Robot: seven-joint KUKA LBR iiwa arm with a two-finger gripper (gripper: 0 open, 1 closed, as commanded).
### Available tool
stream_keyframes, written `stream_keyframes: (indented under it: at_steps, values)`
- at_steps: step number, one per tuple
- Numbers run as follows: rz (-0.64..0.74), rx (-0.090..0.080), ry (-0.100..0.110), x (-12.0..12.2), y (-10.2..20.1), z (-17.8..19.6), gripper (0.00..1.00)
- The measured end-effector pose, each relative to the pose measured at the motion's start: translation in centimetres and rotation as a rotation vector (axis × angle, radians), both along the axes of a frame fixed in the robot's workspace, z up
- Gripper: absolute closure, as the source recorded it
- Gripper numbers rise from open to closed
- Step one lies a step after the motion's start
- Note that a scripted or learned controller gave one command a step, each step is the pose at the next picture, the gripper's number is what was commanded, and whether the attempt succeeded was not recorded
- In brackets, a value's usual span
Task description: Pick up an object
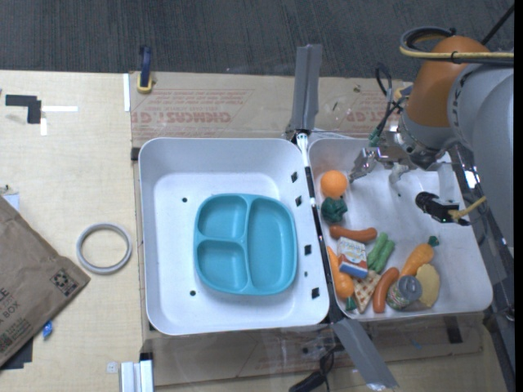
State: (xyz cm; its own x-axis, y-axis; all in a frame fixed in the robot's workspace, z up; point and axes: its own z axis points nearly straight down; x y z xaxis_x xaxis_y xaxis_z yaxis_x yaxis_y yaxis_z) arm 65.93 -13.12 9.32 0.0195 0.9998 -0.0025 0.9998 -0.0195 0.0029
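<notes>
Orange ball (333, 183) and other toy food sit piled in the right bin (466, 300) for picking, gripper (377, 167) hovering above with fingers spread, pinching nothing.

Dark grey carpet (204, 15), pale wooden bench (65, 162) — cardboard sheet (212, 104)

This is a robotics lab or test cell, not a home. A grey industrial arm (478, 96) with an orange band reaches over a plywood bench (65, 186) from the right edge. Two shallow white bins (151, 235) sit side by side, mounted against a flattened cardboard sheet (212, 104) along the bench's far edge. Tape marks (24, 109) near the far left corner, a roll of tape (104, 247), loose cables (384, 80) and dark carpet (204, 15) beyond suit a research setup.
</notes>
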Motion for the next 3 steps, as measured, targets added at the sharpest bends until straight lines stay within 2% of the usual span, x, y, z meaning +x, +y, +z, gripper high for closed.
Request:
stream_keyframes:
  at_steps: [1,2,3]
  values:
    - [0.068,0.002,0.004,-6.8,-0.9,3.2,0.0]
    - [0.092,0.002,0.003,-11.8,3.3,-0.1,0.0]
    - [0.147,0.003,0.004,-18.2,2.0,-0.2,0.0]
